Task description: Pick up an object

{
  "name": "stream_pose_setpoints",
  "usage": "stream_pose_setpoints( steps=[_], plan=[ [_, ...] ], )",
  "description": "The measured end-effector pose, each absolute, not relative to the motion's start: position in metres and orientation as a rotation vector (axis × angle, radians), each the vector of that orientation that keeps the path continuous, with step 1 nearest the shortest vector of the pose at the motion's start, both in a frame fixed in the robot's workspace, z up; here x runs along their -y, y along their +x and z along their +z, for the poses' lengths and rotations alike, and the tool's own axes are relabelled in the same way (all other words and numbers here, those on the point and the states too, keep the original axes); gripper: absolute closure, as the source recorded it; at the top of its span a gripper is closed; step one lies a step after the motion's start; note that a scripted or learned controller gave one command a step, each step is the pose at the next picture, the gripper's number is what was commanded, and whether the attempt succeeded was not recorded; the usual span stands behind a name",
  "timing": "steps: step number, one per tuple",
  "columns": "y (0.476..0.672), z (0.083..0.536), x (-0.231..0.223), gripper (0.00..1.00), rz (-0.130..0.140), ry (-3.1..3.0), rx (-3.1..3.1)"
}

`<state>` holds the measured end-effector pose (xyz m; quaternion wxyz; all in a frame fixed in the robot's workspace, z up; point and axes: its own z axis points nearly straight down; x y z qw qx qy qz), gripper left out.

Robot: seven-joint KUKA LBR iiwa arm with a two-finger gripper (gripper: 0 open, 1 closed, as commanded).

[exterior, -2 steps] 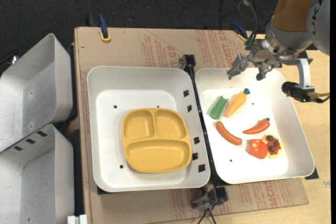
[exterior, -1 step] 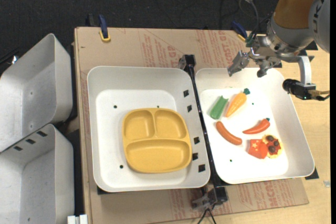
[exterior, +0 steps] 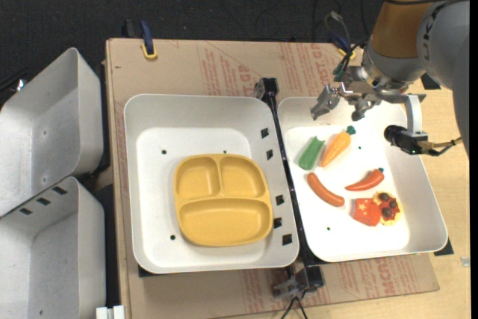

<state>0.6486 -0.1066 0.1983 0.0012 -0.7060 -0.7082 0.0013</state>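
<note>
My tool (exterior: pixel 340 104) hangs spread open, grasping nothing, over the right bin (exterior: pixel 426 235). Below lie five toy foods: one green pepper (exterior: pixel 311 152), one carrot (exterior: pixel 337 147), one sausage (exterior: pixel 325 189), one red chili (exterior: pixel 365 180), one pizza slice (exterior: pixel 376 209). The left bin (exterior: pixel 142 235) holds one yellow divided plate (exterior: pixel 222 199).

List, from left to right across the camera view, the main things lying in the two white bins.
Yellow tray → green pepper → sausage → carrot → red chili → pizza slice.
</note>
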Motion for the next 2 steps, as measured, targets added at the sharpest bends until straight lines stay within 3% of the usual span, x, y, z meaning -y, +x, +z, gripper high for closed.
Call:
stream_pose_setpoints(
  steps=[2],
  plan=[
    [0.654, 0.098, 0.103, 0.0, 0.005, -2.218, 2.22]
  ],
)
